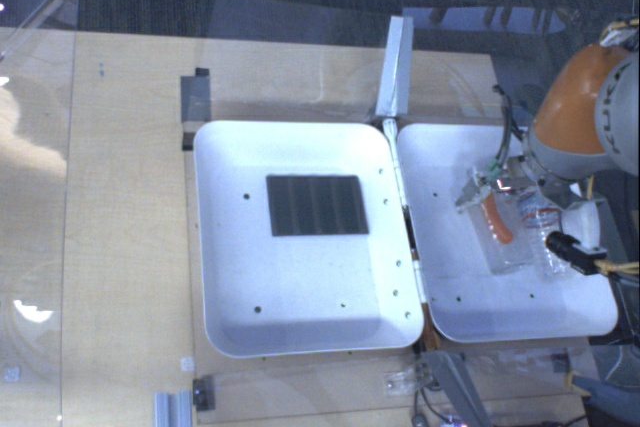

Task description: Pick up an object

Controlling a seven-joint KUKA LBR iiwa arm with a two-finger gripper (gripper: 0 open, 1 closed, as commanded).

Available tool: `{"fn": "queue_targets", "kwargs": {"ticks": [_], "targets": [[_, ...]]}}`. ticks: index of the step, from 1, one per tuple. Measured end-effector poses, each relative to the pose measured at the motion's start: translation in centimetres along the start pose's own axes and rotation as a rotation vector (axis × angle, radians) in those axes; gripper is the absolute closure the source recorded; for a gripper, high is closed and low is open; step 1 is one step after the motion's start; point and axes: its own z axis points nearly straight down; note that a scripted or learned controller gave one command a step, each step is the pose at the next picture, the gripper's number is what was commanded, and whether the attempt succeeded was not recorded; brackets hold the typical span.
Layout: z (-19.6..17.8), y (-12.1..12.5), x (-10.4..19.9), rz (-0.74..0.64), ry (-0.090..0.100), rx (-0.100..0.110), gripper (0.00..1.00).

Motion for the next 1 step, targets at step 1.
{"fn": "queue_targets", "kwargs": {"ticks": [1], "targets": [[-7.37, 4.01, 3.9, 0.165, 0.002, 0.014, 1.0]]}}
